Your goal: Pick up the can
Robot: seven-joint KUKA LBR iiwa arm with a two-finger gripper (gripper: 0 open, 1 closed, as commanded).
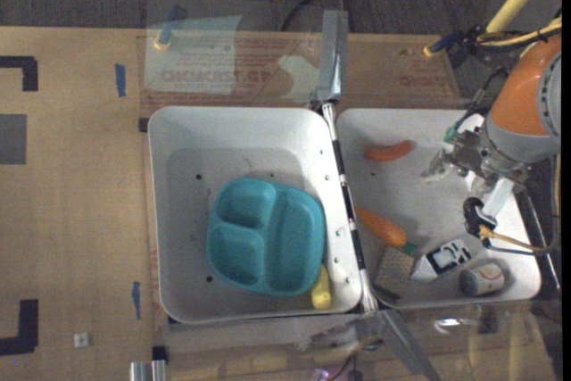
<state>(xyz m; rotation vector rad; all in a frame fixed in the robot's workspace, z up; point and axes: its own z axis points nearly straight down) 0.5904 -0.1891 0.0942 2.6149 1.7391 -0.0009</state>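
The can [483,279] is a small grey cylinder lying on its side in the near right corner of the right bin [419,125], its pale end facing up. My gripper [453,159] hangs over the back right part of that bin, below the orange-banded wrist [533,98]. It is well behind the can and apart from it, with nothing visibly held.
In the right bin lie an orange sausage [388,151], a carrot [382,227], a brown-grey block [393,270] and a white-and-black item [446,259] just left of the can. The left bin [178,147] holds a teal divided plate [265,236] and a yellow piece [321,289].
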